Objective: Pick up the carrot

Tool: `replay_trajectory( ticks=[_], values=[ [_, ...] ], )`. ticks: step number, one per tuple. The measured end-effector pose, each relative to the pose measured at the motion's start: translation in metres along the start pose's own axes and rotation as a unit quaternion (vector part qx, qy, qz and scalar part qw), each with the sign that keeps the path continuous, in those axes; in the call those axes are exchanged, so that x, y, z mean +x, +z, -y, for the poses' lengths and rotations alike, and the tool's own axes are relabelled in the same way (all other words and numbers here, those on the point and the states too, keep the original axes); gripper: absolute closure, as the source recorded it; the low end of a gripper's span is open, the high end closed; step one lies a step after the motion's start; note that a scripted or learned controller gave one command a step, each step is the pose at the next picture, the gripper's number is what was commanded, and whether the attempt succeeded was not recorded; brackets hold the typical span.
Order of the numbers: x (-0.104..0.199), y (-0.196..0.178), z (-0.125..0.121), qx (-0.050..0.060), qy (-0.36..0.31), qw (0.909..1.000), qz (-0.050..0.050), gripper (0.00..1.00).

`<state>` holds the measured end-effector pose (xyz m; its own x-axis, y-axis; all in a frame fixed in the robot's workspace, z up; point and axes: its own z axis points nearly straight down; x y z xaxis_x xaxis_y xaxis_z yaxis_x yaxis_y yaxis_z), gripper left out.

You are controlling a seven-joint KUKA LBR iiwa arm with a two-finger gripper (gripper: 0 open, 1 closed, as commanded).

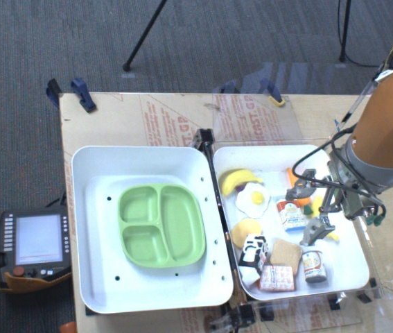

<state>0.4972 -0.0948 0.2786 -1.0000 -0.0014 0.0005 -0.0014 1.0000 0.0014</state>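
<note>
Orange carrot (291, 177) (one) beside one banana (235, 180), one gripper (319, 217).

The desk (168, 116) is a brown board with red printing. Two white bins sit on it side by side: the left bin (89, 255) and the right bin (352, 269), touching at the middle.

Red printed lettering is showing on the cardboard sheet (182, 116) under the bins, at twelve o'clock, but it is lying reversed and cannot be read. The labels on the small packages (277, 277) are too blurred to read.
</note>
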Motion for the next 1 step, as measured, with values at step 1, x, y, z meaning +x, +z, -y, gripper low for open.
replay_trajectory(
  ticks=[1],
  values=[
    [-0.0498, 0.0925, 0.0551, -0.001, 0.047, 0.9989, -0.004, 0.00]
  ],
)
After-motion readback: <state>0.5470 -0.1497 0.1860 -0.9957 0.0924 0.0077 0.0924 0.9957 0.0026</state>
